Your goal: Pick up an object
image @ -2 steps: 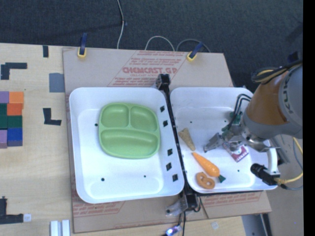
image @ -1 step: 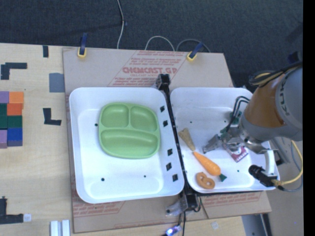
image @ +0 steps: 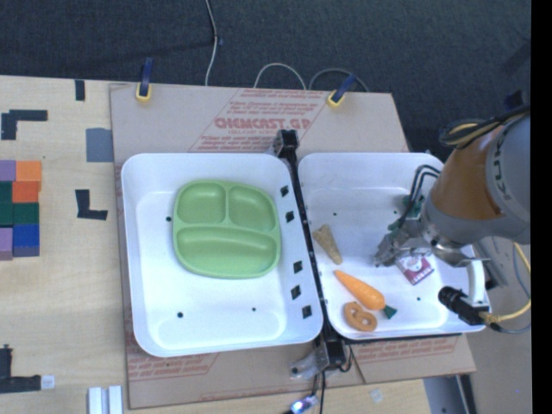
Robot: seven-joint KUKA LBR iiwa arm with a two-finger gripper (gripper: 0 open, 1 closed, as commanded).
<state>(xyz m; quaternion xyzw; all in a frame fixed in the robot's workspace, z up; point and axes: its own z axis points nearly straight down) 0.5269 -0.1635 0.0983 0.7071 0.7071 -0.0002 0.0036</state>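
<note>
In the right bin (image: 362, 175) lie a toy carrot (image: 360, 290), a small brown pretzel-like ring (image: 360, 318), a beige wedge-shaped piece (image: 328, 242) and a small red and white packet (image: 417, 268). My gripper (image: 392, 250) is low in that bin, right of the wedge and just left of the packet, above the carrot. Its tips are dark and small, and the gap between them cannot be read. Nothing is seen held.
The left bin (image: 151, 317) holds a green divided plate (image: 228, 228). A black divider (image: 297, 231) runs between the bins. Coloured blocks (image: 21, 210) sit at the far left of the bench. The arm's grey body and cables fill the right bin's right side.
</note>
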